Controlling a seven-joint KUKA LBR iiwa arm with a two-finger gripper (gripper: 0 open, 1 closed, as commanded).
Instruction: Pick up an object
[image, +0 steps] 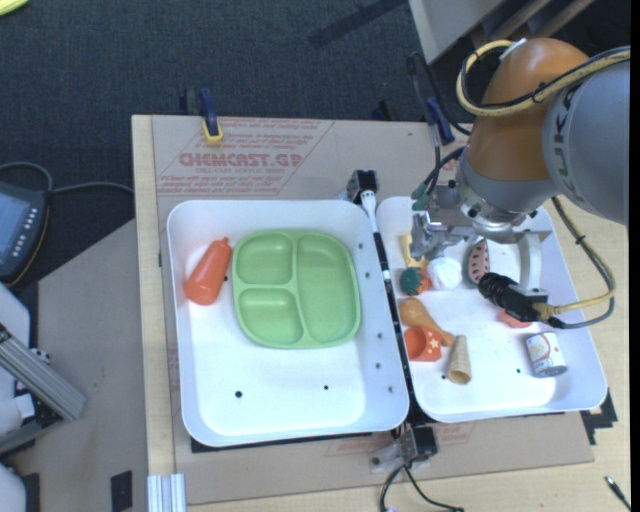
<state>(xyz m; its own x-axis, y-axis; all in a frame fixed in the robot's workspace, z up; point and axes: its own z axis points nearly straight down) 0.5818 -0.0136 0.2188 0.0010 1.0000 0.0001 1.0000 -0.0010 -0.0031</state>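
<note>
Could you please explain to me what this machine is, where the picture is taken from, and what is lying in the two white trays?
This is one picture, taken by a fixed camera above the bench, looking down at a slant. The grey machine with the orange band is a robot arm reaching in from the right. Its end effector hangs over the upper left part of the right bin; I cannot tell from here whether it holds anything.

The left bin holds a green divided plate and, beside it on the left, an orange toy bottle.

The right bin holds a jumble of small toy foods: an ice cream cone, a small can, a white round piece and an orange-red piece, among others.

The job is simply to pick up one object.
</note>
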